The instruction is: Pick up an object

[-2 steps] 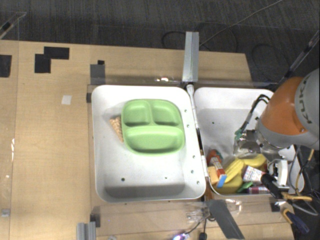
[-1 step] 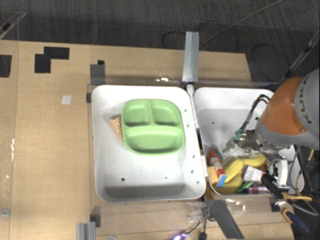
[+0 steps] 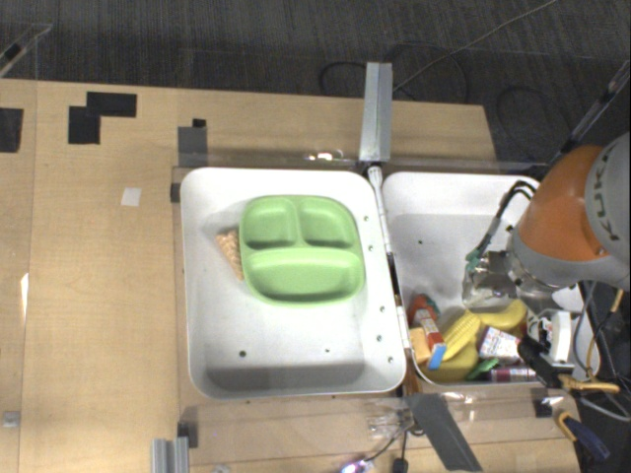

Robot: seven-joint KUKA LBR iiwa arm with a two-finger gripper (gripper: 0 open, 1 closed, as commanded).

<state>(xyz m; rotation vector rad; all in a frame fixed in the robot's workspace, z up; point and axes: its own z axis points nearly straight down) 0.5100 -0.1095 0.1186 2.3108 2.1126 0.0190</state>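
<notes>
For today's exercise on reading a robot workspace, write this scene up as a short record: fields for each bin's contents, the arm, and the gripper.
left bin: green divided tray, a tan item tucked at its left edge
right bin: pile of small objects at the near end, among them a yellow item and a red bottle
arm: reaches in from the right, orange band
gripper: above the pile, finger state unclear

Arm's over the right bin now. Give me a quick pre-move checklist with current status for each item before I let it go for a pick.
1. Gripper over the right bin: ok, it sits above the bin's lower half.
2. Objects within reach: ok, a clutter pile with a yellow item and a red bottle lies by the bin's near wall.
3. Finger state: cannot tell.
4. Object already held: cannot tell.
5. Target separated from neighbours: not ok, items overlap.
6. Left bin undisturbed: ok, green divided plate lies flat there.
</notes>
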